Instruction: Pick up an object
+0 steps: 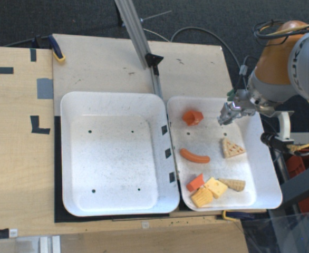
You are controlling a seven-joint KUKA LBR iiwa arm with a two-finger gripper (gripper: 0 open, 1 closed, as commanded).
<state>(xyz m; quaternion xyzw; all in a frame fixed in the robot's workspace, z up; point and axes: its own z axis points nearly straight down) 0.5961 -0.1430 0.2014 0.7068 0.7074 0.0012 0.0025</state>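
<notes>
White plastic bins sit side by side mid-frame; left bin (112, 152) has its floor bare, so all candidates for the pick are in the right bin (260, 194). The gripper (229, 113) hangs over the upper part of that bin, just right of an orange-red block (193, 117) and above a waffle-textured wedge (232, 148). Jaws: can't tell whether spread or pressed together, the view is too small and dark there; nothing visible between them, so no hold as far as can be judged.

Other items, lower in the frame: an orange-red sausage (195, 156) approx. centre of the bin, lying near-level; a tight cluster at the bottom w/ a small red-orange piece (195, 182), two yellow cheese-like blocks (215, 186) (202, 196) touching each other, and a tan cone-like piece (233, 184) just right of them.

Why the arm sits where it does, as a guess: block and wedge are each well apart from neighbours, so jaws could close w/o snagging anything, unlike the crowded bottom cluster. Gripper is between the two, near the bin's upper right wall, so either could be the target; can't say which. Pick looks not yet made.
</notes>
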